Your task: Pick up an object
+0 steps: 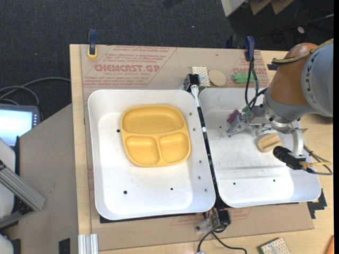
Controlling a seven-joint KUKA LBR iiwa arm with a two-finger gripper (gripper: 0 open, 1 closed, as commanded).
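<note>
Arm (302,83) reaches over right bin (249,189). Gripper (235,123) low in bin's upper part – finger state unclear, cannot tell any hold. Tan block (267,142) just beside it, on bin floor. Yellow tray (155,135) in left bin (106,184).

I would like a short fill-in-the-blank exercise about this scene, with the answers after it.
1. The yellow tray has ____ compartments.
2. The yellow tray lies in the ____ bin of the view.
3. The small tan block lies in the ____ bin.
4. The gripper hangs over the ____ bin.

Answers: three; left; right; right
</note>
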